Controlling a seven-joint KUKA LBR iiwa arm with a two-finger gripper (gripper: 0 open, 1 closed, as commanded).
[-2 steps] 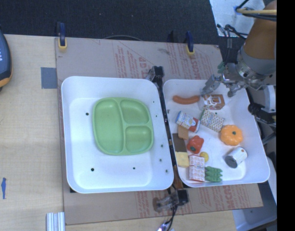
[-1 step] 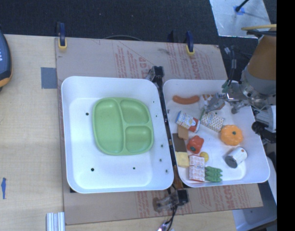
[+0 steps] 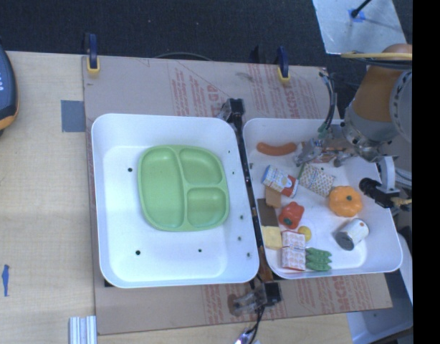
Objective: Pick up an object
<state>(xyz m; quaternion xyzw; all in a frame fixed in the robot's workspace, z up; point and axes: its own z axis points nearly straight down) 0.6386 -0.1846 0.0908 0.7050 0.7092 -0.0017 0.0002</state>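
- Where the wooden bench point(image 3: 41, 213) runs out to the far left of the green plate point(image 3: 183, 188), a dark handheld unit with an orange rim point(image 3: 1, 84) lies at its edge, and a grey tape patch point(image 3: 72, 115) sits nearer the plate.
- Under both bins lies a sheet of brown cardboard point(image 3: 184, 84), held by two blue clamps point(image 3: 92, 54) on the far side of the plate; beyond it the floor is dark.
- The green plate, with three compartments, rests flat in the left white bin point(image 3: 105, 192).
- Right of the plate, the second white bin point(image 3: 381, 253) holds small play food: a sausage point(image 3: 276, 148) at its far side, a small carton point(image 3: 279, 180), a red pepper point(image 3: 292, 214), an orange pumpkin point(image 3: 346, 201), a white cup on its side point(image 3: 351, 233) and green beans point(image 3: 319, 259).
- Furthest right of the plate, the gripper point(image 3: 322, 151) hangs low over that bin's far side, just beside a speckled packet point(image 3: 317, 180); I cannot tell how far apart it stands or whether it has anything.
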